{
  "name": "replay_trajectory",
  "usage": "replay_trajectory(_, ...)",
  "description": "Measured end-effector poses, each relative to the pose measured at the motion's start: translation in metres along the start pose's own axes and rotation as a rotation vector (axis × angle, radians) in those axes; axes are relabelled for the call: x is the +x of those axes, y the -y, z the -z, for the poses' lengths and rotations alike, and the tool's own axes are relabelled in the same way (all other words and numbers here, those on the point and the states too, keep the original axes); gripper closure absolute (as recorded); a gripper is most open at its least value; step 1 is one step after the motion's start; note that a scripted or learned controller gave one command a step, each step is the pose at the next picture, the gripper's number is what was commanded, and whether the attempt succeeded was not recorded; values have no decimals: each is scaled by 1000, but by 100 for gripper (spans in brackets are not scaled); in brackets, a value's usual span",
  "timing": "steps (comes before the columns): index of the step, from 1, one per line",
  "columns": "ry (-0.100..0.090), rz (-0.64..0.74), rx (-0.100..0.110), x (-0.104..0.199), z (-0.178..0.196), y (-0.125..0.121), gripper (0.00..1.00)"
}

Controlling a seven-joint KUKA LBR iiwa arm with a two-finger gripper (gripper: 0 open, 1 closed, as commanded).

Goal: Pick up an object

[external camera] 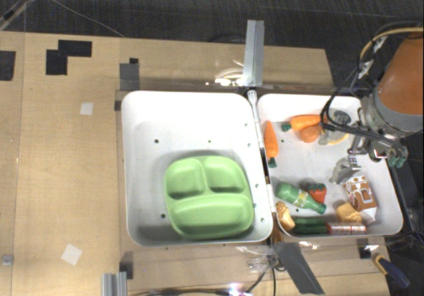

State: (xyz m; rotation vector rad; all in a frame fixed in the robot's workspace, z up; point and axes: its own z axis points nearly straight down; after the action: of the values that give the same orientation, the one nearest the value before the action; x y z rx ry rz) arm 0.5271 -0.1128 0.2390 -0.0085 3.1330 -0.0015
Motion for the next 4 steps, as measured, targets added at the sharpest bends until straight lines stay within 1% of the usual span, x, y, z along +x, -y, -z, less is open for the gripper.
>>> replay_trajectory(1,-11,-5,-4,-29,-128,-30,0)
replay_trajectory(2,13,6,0,-7,-148,-19,0)
replay_trajectory(3,20,0,2,18,-147,-3,0)
replay_trajectory(4,9,-42,-1,-72,-150,-10,0)
